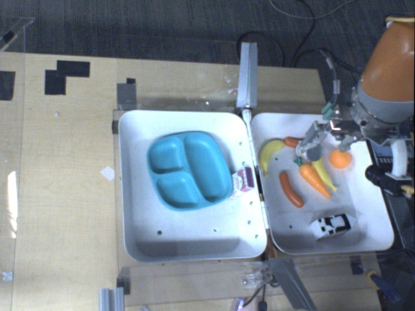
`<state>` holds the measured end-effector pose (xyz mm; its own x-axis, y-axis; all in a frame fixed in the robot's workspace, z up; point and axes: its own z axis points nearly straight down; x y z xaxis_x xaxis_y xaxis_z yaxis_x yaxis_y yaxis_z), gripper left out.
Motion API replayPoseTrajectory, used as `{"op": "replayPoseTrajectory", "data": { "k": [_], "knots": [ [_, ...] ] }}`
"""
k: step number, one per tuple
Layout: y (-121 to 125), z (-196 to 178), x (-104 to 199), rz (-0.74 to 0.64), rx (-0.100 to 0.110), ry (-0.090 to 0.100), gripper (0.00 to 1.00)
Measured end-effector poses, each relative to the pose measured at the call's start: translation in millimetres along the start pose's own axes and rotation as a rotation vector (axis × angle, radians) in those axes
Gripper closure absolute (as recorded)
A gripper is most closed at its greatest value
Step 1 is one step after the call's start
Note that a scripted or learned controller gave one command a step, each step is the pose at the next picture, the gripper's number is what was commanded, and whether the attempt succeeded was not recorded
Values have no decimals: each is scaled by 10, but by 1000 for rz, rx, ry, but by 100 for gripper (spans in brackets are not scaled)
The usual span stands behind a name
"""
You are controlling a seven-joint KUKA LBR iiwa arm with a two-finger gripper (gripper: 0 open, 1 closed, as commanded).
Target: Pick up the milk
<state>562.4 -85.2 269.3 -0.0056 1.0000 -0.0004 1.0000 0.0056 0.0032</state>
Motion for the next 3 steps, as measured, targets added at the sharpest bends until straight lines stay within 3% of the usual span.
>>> {"op": "replayPoseTrajectory", "data": {
  "k": [1,2,3],
  "knots": [
    [990,850,402,57,0,1,0],
    [1012,717,415,54,-8,1,100],
    [1079,-422,930,37,-5,1,100]
  ]
}}
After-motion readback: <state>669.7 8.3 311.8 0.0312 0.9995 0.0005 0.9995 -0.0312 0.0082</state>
